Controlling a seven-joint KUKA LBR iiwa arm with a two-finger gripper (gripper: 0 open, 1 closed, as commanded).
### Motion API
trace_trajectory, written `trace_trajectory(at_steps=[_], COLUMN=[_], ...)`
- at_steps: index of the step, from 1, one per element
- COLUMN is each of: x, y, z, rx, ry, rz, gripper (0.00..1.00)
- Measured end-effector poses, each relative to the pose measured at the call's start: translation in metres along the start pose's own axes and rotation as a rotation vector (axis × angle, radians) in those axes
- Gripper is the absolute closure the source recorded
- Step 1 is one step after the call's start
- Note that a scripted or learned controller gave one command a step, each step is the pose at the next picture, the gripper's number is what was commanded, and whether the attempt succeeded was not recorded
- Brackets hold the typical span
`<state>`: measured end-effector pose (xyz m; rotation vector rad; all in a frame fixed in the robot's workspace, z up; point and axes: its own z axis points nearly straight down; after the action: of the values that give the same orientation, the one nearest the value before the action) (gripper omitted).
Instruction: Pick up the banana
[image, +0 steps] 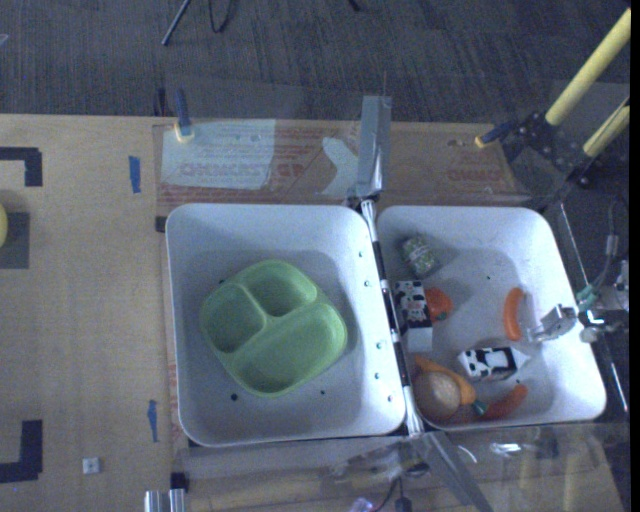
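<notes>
Camera view: gripper (556, 322) over right bin (560, 245), grip state unclear; no writing legible.

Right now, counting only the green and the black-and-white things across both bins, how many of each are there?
Green: 2, the divided plate in the left bin and a mottled lump in the right bin.
Black-and-white: 2, the small toy and the larger toy, both in the right bin.
Total: 4

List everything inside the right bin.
The right bin holds a greenish lump, a black-and-white block, two orange pieces, a cow toy and a tan round item. No banana is recognisable.
</notes>
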<state>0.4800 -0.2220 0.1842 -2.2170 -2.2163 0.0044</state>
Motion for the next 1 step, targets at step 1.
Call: trace_trajectory(at_steps=[1], x=[0.0720], y=[0.0010], z=[0.0591], rx=[-0.007], ry=[0.000], rz=[0.463], gripper=[0.00])
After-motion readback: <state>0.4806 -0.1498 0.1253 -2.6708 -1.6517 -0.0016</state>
